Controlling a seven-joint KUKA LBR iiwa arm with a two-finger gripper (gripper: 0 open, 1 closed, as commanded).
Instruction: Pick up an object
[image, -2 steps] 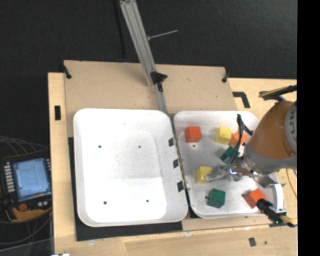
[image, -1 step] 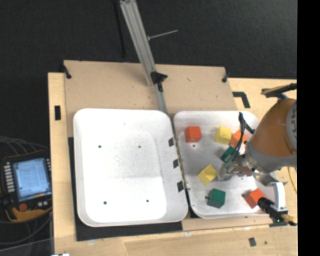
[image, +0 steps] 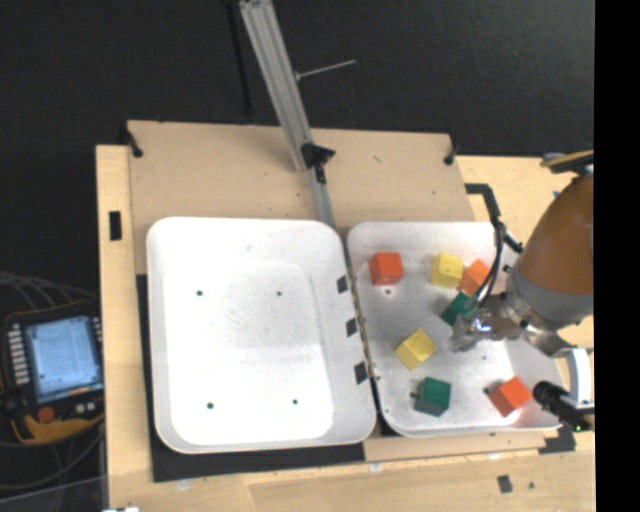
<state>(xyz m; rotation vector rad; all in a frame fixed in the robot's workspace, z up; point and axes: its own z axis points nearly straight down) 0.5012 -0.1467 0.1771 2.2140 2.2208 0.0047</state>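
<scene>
The right bin (image: 400, 425) holds several small blocks. An orange cube (image: 386, 267) lies at its back left, with a yellow cube (image: 446, 269) and an orange block (image: 476, 275) further right. A yellow block (image: 415, 348) sits near the middle, a dark green cube (image: 432, 396) in front of it, and an orange cube (image: 510, 396) at the front right. My gripper (image: 468, 332) is low in this bin, right beside a green block (image: 459, 307) and partly covering it. The view shows nothing held.
The left bin (image: 160, 300) lies beside the right one. A slanted metal rail (image: 285, 85) rises behind the bins. A tablet-like pendant (image: 60, 358) lies off the bench at the left. The arm's grey and orange wrist (image: 560, 260) overhangs the right bin's right side.
</scene>
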